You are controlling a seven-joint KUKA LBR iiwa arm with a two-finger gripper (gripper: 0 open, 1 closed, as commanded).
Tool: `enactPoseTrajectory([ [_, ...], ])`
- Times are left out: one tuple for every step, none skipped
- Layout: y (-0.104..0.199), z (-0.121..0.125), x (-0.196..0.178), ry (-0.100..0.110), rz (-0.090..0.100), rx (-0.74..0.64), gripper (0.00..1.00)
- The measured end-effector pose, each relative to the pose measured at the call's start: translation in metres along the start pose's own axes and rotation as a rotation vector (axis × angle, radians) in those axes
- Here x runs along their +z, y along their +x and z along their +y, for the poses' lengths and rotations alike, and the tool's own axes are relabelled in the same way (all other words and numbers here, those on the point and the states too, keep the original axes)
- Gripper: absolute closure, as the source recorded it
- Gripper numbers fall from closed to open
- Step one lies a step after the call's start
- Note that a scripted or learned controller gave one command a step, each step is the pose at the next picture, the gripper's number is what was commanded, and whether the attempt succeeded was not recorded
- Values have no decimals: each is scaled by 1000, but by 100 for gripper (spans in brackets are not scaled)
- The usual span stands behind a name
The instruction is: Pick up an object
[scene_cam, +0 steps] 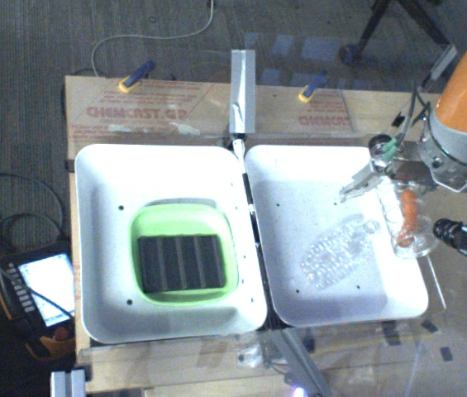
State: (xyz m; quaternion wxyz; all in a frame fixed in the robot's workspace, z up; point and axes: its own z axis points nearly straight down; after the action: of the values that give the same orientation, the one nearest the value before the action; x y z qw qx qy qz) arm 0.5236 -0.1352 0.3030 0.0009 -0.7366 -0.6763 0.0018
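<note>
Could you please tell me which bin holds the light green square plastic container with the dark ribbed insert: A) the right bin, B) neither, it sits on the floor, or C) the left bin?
C: the light green square plastic container lies inside the left shallow white bin.

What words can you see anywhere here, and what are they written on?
Red print on the left side of the cardboard sheet behind the bins: too blurred to read.
Red print on the right side of the same sheet, near the yellow-and-blue clamp: too blurred to read.
I see no other writing.
</note>
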Motion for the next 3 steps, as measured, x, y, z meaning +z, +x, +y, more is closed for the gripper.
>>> enactPoseTrajectory([
  [-67, 37, 74, 1, -1, 69, 0],
  [-65, 30, 68, -2, -1, -121, 0],
  [-65, 30, 68, -2, -1, -121, 0],
])
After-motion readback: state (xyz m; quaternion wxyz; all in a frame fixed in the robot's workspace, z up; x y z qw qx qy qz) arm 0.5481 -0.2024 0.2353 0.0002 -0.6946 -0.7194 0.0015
